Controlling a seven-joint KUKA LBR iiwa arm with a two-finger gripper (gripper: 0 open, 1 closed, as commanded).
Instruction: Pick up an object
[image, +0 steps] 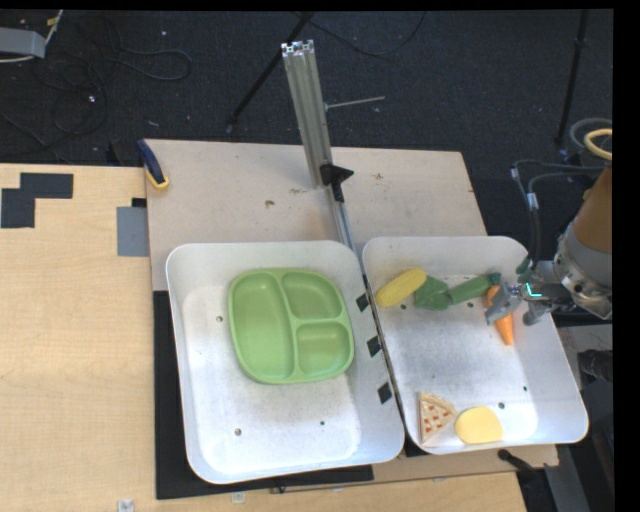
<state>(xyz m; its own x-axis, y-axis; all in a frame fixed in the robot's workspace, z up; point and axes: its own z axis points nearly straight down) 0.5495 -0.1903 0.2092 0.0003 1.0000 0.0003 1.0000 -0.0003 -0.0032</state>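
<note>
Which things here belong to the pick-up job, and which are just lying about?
Job in hand:
- robot gripper
- orange carrot toy
- right white bin

Lying about:
- green divided plastic plate
- yellow corn toy
- green leafy toy
- pizza slice toy
- yellow round toy
- left white bin

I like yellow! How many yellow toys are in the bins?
2: a yellow corn at the right bin's far left, and a yellow lemon near its front edge, beside the pizza slice.
</note>
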